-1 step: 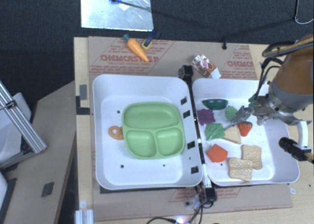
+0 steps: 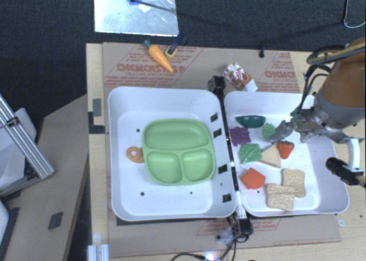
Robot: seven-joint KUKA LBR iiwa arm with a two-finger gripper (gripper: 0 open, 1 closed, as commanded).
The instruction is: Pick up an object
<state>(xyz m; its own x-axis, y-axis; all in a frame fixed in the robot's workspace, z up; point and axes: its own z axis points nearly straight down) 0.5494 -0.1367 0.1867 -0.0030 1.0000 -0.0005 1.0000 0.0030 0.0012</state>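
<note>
On my screen, bench contents as follows. Left shallow white bin (image 2: 123,139): one light green plastic divided plate (image 2: 177,151) with three compartments, sitting near the middle; one small orange ring-shaped toy (image 2: 135,154) just beside the plate's left edge. Right shallow white bin (image 2: 331,197): one dark teal bowl (image 2: 250,121) near the back; one purple leafy toy piece (image 2: 239,135) in front of it by the divider; one green leafy toy (image 2: 250,152) below that; a second small green leafy piece (image 2: 269,131) to the right of the bowl; one pale wedge-shaped toy slice (image 2: 271,158) touching the green leaf's right side; one red strawberry-like toy (image 2: 285,149) just beside the wedge; one orange block-shaped toy (image 2: 253,178) toward the front; two tan toast-like slices, the front toast slice (image 2: 280,196) and the right toast slice (image 2: 294,181), overlapping at the front. Outside the bins, on the cardboard behind: one orange toy carrot (image 2: 160,57) and one small red-and-white carton (image 2: 239,76). The grey two-finger gripper (image 2: 279,134) sits low over the right bin, its tip between the small green leafy piece and the strawberry-like toy; I cannot tell from this view how its fingers stand, and I see nothing between them. The candidates for picking all lie in the bins.
</note>
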